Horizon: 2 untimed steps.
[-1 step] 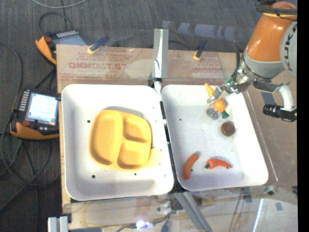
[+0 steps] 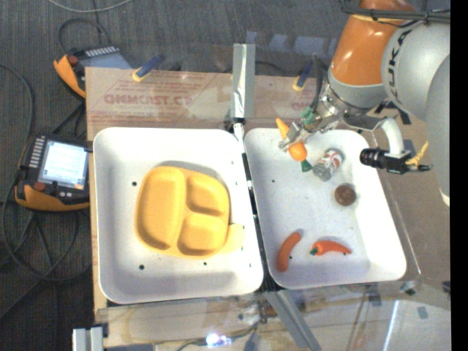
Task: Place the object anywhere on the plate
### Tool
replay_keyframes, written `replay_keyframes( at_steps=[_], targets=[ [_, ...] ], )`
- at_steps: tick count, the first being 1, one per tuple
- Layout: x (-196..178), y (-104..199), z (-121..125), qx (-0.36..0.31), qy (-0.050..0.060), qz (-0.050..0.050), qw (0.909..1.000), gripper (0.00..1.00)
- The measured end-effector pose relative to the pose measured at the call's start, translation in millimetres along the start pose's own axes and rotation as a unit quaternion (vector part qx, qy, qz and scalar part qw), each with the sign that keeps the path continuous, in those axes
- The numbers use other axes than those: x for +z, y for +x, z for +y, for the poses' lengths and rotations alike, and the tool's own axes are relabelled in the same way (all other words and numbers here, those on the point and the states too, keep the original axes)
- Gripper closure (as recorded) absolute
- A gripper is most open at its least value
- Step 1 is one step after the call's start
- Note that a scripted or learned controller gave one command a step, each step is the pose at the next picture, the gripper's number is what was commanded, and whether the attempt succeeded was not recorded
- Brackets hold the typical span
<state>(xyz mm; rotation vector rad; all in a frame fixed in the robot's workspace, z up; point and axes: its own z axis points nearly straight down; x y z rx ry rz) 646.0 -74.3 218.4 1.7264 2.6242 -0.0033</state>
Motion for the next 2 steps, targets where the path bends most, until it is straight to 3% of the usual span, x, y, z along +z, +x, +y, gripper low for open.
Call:
replay_keyframes(
  at_steps=[1, 2],
  targets=[
    [36, 102, 15, 0.007, 0.001, 0.001, 1.0, 1.0],
    [68, 133, 15, 0.045, -0.002, 0.002, 0.999, 1.0]
  ],
)
